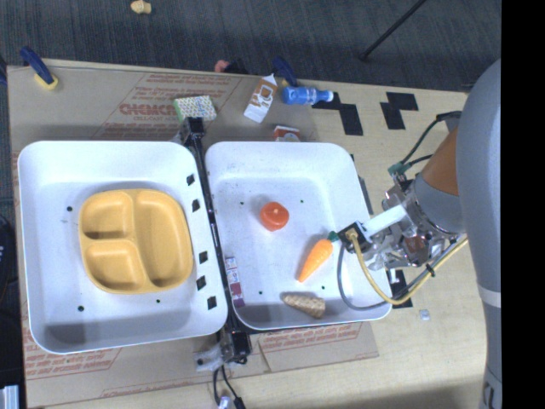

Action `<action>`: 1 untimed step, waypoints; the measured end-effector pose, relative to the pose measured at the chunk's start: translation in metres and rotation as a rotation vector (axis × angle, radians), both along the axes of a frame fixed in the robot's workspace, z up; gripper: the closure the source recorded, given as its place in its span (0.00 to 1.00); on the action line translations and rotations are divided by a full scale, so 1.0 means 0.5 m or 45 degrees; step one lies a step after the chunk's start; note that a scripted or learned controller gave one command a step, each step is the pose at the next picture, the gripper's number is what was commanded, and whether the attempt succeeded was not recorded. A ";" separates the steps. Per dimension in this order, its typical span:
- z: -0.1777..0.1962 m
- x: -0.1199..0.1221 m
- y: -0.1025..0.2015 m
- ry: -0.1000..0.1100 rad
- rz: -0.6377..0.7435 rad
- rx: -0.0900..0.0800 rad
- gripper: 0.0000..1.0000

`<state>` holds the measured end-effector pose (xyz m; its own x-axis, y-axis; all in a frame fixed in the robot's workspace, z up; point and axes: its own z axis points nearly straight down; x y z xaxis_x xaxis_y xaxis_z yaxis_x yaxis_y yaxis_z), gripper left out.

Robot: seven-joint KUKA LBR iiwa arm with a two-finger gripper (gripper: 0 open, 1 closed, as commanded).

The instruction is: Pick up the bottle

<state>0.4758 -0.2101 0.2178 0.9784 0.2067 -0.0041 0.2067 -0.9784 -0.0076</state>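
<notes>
Lying on its side by the far edge of the table (426, 348), outside both bins, the bottle (305, 96) runs lengthwise along that edge (cap end unclear). The arm (477, 169) reaches in from the right, its gripper (387, 244) over the right bin's (255, 156) right rim. Whether the gripper is open or closed cannot be told.

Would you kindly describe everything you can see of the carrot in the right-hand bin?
The carrot is an orange toy, plastic by its look, with a green stub at its upper-right end. It lies flat and slanted on the floor of the right bin, pointed tip toward the lower left, touching no other item.
</notes>
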 end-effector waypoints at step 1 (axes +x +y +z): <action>0.019 0.001 -0.001 -0.003 0.000 -0.003 1.00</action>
<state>0.4762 -0.2106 0.2275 0.9785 0.2064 -0.0024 0.2064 -0.9785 -0.0049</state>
